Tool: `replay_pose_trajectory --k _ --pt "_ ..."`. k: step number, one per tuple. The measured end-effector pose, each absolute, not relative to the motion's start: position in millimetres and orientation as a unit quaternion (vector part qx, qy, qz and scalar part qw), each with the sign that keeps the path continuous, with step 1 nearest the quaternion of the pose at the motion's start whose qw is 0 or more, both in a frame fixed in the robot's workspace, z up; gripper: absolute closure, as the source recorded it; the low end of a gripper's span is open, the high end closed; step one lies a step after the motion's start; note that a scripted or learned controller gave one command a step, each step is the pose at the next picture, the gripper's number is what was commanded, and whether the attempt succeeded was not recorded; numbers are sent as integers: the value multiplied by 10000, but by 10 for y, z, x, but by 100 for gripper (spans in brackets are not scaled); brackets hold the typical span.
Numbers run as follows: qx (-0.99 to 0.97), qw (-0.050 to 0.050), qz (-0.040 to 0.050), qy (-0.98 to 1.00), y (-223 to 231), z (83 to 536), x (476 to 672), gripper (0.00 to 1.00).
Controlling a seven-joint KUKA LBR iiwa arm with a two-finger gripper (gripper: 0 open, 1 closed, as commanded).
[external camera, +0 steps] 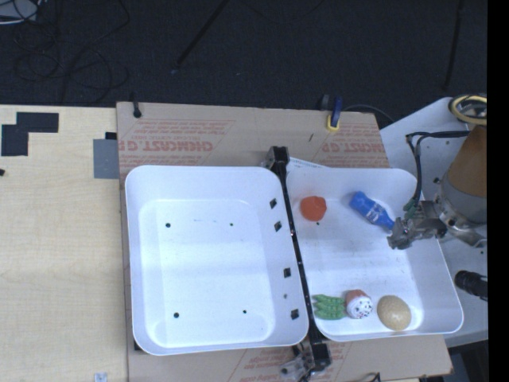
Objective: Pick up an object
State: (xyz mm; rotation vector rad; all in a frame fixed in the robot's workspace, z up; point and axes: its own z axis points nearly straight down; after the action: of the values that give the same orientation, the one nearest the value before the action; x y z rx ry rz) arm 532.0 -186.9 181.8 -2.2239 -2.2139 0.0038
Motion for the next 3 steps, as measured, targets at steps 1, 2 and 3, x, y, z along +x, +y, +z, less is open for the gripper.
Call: replay_pose_trajectory --k 1,2,3 --pt "-7098 29 15 -7044 -1876 1909 5316 100" --pt "-7106 37 19 -7036 -1882 2001 5313 100" --pt "-7111 44 21 -7030 -1890 2096 5311 100"
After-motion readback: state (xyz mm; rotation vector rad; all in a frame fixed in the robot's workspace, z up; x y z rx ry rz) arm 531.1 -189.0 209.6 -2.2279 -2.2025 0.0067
